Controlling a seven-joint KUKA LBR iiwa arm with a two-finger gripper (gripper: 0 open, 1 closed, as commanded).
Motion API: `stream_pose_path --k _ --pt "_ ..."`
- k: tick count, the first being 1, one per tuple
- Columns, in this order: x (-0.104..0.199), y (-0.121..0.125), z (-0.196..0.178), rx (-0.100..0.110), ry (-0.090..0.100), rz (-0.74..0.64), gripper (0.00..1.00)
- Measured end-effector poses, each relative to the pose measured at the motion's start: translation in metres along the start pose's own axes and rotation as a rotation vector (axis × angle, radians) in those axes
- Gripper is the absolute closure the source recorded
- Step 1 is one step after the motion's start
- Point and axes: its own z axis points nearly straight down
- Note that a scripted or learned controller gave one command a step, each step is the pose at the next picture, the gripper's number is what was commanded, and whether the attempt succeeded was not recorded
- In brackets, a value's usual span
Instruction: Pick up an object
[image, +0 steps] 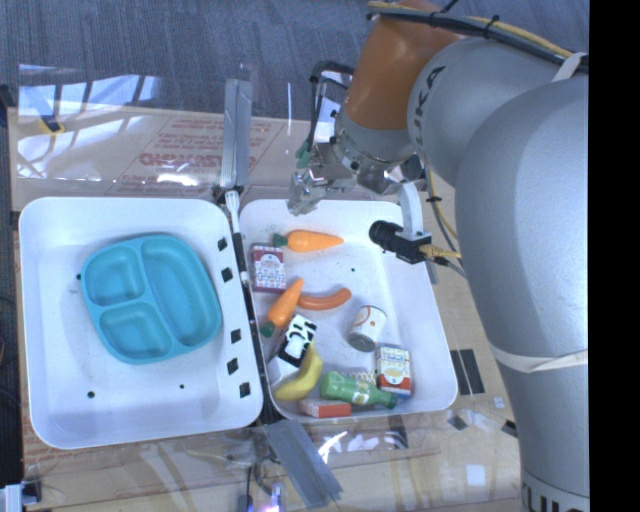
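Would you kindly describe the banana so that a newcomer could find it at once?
Look in the right white bin, the one crowded with toy food, and go to its near-left corner. The banana lies there, curved and plain yellow, just below a black-and-white toy and left of a green bottle.

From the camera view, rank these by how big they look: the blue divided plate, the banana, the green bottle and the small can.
1. Blue divided plate, by far the largest.
2. Banana and green bottle: they look about alike in length, so I won't rank them.
3. Small can, the smallest.
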Motion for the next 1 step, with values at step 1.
stream_pose_path --k 1 --pt "-0.0004 -0.0004 0.0008 0.001 0.0 0.0 0.0"
